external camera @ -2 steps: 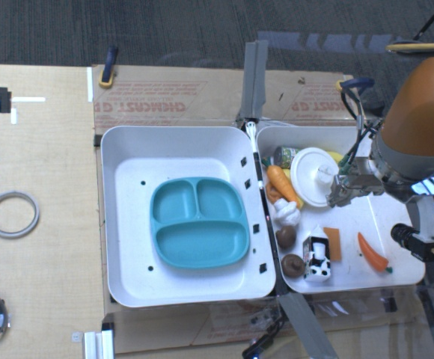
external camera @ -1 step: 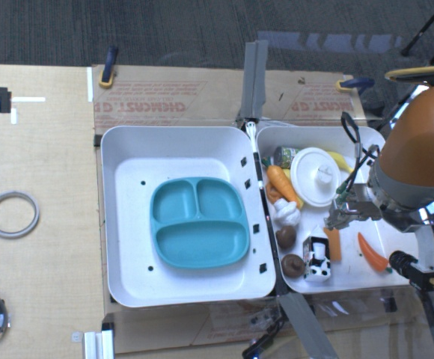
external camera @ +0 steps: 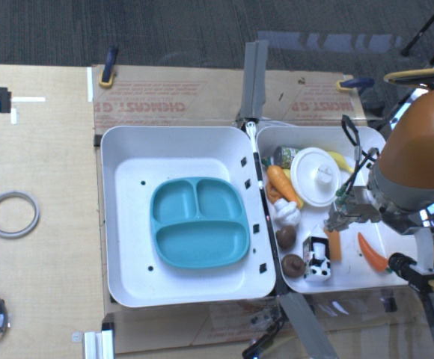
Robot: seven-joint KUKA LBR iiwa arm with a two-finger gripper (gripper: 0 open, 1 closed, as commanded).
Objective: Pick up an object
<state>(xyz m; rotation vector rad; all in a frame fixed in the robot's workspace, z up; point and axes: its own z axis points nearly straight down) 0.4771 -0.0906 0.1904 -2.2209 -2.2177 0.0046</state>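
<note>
The gripper (external camera: 335,221) hangs in the right bin (external camera: 411,271), just above an orange stick (external camera: 334,245) beside the toy cow (external camera: 319,259). Whether its pincer is released or clenched, I cannot tell. Best to descend straight, straddling the stick, clear of the cow.

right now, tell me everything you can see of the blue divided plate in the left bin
The blue divided plate is a teal, rounded-rectangle tray that looks like smooth plastic. Raised ridges split it into three compartments: two smaller ones along the far side and one wide one along the near side. All three look bare. It lies flat, right side up, turned slightly askew, near the middle of the left bin floor, touching nothing but that floor. The gripper is over the right bin, well away from it.
</note>
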